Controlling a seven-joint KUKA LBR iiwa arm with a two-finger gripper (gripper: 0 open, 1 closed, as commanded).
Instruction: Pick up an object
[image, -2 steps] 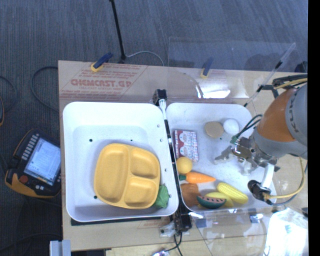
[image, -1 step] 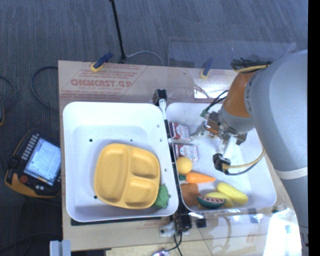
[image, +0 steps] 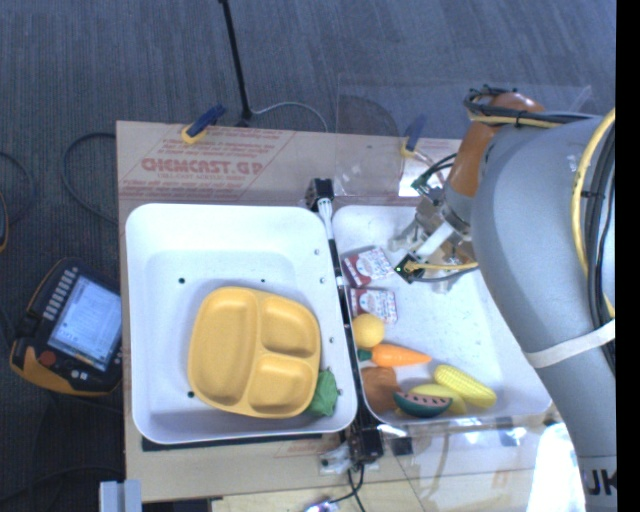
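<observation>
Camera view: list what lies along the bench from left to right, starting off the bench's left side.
Handheld control pendant → yellow divided tray in the left bin → green piece at the tray's right edge → carrot in the right bin → corn cob.

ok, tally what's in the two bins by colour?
Yellow: 3, divided tray, lemon, corn
Orange: 1, carrot
Brown: 1, rounded item
Green: 2, leafy piece, watermelon slice
Red-and-white: 2, packets
Total: 9
</observation>
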